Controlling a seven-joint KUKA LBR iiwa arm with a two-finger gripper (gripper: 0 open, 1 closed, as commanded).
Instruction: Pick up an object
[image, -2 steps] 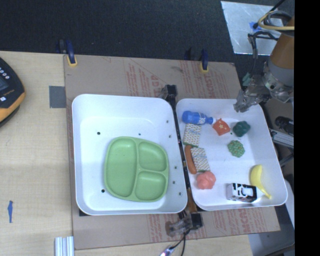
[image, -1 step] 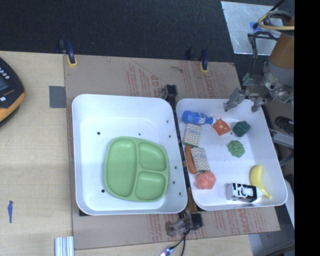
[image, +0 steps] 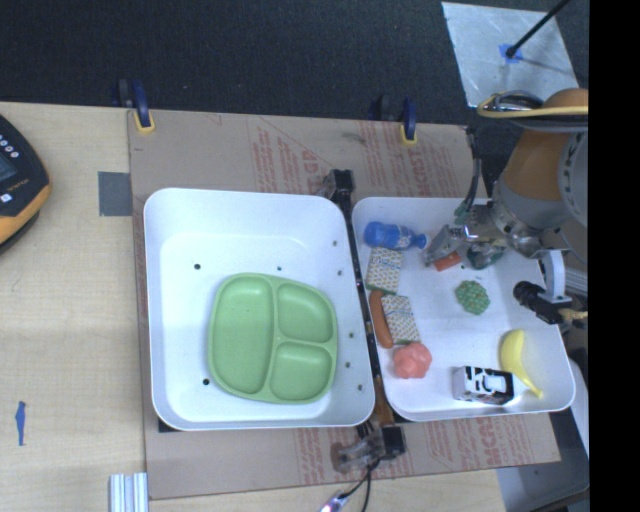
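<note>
Objects lie below claw (image: 462, 248) over right bin (image: 440, 400).

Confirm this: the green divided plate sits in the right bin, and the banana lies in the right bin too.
Wrong on the plate. The camera view shows the green divided plate in the left bin; the banana does lie in the right bin.

Glossy white plastic bins (image: 160, 300), matt green plastic tray (image: 271, 338), brown cardboard underlay (image: 250, 150).

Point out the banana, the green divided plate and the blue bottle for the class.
banana (image: 516, 360): camera view, middle of its yellow curve.
green divided plate (image: 272, 338): camera view, central ridge.
blue bottle (image: 385, 236): camera view, its body.
</note>
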